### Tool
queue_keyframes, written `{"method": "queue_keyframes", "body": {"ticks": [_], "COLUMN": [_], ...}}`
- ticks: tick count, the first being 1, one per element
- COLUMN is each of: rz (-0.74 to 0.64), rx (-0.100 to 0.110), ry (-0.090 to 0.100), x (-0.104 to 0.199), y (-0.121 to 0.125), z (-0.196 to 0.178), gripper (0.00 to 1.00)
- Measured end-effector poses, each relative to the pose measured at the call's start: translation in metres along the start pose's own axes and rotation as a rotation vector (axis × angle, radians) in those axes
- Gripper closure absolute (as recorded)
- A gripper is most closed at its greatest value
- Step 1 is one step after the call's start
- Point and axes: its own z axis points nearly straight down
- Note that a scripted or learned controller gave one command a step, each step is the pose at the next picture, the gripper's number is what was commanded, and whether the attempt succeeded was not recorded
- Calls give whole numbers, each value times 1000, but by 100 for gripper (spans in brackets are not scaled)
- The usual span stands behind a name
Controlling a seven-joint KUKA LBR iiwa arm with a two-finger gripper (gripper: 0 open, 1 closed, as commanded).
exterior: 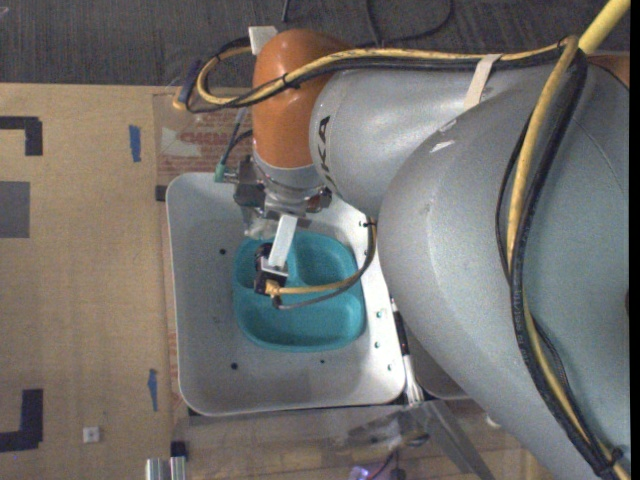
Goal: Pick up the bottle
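Grey arm [480,228] blocks much of the view; gripper [283,203] hangs over a teal bowl [325,313] in the white bin [200,308]; claw state: cannot tell; bottle probably hidden, location unclear; I'd judge the pick not yet done.

Grey arm [480,228] reaching in from the right, orange-banded wrist [288,93] turned straight down, jaws hanging beneath.

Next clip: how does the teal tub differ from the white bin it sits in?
Colour: the teal tub is blue-green, the white bin plain white. Size: the tub is smaller and sits inside the bin, covering only part of its floor. Surface: the bin's floor has a few small dark dots; the tub's inside looks plain. Both are open-topped with rounded corners.
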Motion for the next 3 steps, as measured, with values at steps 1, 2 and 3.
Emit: {"method": "queue_keyframes", "body": {"ticks": [1,2,3], "rz": [41,37,70], "rx": [-3,1,-4], "ry": [1,-3,1], "x": [18,20,18], "y": [33,32,33], "z": [-75,-80,-150], "gripper": [100,100,100]}}
